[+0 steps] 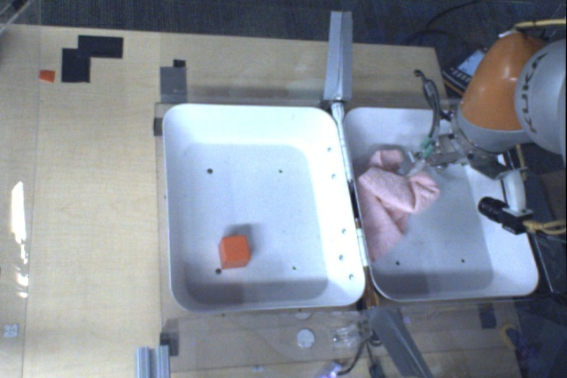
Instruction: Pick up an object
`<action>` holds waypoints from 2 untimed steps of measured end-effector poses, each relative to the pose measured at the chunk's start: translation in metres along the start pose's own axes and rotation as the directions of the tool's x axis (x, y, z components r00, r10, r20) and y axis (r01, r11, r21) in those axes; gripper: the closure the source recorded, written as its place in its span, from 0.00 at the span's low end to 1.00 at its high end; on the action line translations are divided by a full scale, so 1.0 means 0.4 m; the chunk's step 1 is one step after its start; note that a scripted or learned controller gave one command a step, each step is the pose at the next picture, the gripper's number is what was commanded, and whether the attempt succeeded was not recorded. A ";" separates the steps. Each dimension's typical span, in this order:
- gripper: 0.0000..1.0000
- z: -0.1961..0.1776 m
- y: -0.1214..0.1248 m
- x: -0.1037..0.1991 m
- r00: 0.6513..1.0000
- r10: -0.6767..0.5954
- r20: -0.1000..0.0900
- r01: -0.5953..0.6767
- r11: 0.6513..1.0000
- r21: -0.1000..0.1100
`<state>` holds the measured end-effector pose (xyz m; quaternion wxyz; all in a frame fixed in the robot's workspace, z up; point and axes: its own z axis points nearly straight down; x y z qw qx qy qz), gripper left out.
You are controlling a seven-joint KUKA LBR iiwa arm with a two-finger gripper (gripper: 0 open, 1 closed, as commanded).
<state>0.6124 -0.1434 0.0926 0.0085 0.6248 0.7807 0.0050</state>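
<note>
Counter [89,217]: 2 white bins, side by side. Left bin [190,137]: 1 orange block [235,251], lower-left of centre, near front wall, not touching it; open floor on all other sides. Right bin [461,235]: 1 pink cloth [390,199], crumpled against left wall; right half of floor open. Claw [428,157] at cloth's upper-right edge, apparently touching; claw state (released/clenched): cannot tell.

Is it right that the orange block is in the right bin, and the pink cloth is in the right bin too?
Not quite. The block sits in the left bin, not the right one. The camera view shows it near that bin's front. The cloth is in the right bin, just as you said.
</note>
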 end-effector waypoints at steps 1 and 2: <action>1.00 -0.033 0.010 0.002 1.000 -0.002 0.001 0.002 1.000 -0.009; 1.00 -0.274 0.103 0.139 1.000 0.018 -0.004 -0.018 1.000 0.007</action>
